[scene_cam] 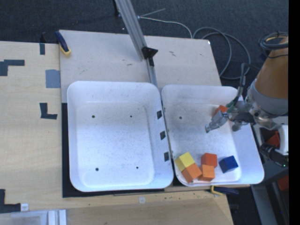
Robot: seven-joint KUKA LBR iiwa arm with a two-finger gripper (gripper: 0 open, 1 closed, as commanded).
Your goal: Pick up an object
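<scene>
Holding five blocks, the right bin [243, 125]: one yellow [185, 160], one blue [228, 163], two orange [207, 166] along its near edge. A third orange block [221, 110] sits beside the tool [216, 122]; grip state cannot be told.

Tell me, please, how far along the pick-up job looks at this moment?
Nothing looks picked yet. The yellow block, three orange blocks and blue block all lie at the near edge of the right bin. In hand: the gripper is above that bin's middle, away from the cluster. Left: reaching a block, closing on it and lifting.
</scene>
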